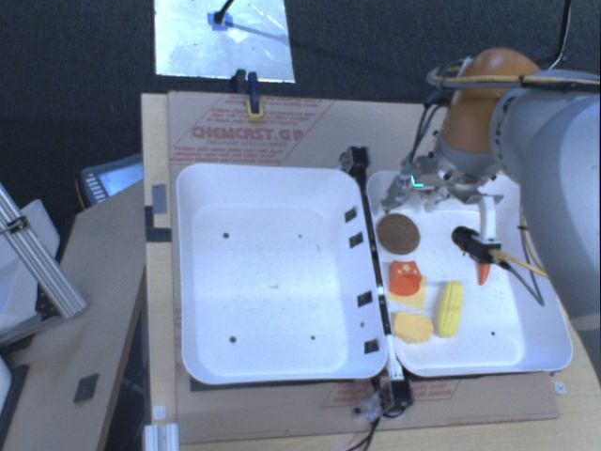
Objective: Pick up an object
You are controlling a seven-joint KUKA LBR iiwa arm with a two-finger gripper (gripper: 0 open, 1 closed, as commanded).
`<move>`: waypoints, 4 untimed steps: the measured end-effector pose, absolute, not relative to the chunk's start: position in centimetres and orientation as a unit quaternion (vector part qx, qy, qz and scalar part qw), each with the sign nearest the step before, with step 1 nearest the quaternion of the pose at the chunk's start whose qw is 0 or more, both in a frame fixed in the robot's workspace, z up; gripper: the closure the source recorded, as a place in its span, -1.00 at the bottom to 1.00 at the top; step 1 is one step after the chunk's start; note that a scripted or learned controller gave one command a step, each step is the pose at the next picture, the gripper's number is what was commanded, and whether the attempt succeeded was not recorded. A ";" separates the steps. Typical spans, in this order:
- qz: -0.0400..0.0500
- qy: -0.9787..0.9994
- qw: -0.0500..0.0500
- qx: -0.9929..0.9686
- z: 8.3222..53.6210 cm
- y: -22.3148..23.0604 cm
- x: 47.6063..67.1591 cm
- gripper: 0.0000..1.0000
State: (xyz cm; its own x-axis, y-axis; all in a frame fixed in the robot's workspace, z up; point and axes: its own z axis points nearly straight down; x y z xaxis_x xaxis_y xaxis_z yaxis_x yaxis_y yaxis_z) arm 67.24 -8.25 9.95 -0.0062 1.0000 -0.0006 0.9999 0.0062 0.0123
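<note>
Small things lie in the right bin: a flat round brown disc, a glossy red-orange chunk, a ribbed yellow corn cob, a smooth yellow lump and an orange cone. The gripper hangs just beyond the disc; whether it is apart or together I cannot tell. The left bin sits alongside on brown board printed "CHEMCAST" in red.
</note>
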 end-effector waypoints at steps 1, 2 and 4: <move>0.005 0.710 0.006 0.704 11.1 -8.3 67.4 1.00; 0.005 0.710 0.006 0.704 11.1 -8.3 67.3 -1.00; 0.006 0.709 0.008 0.705 26.3 -7.9 67.2 -1.00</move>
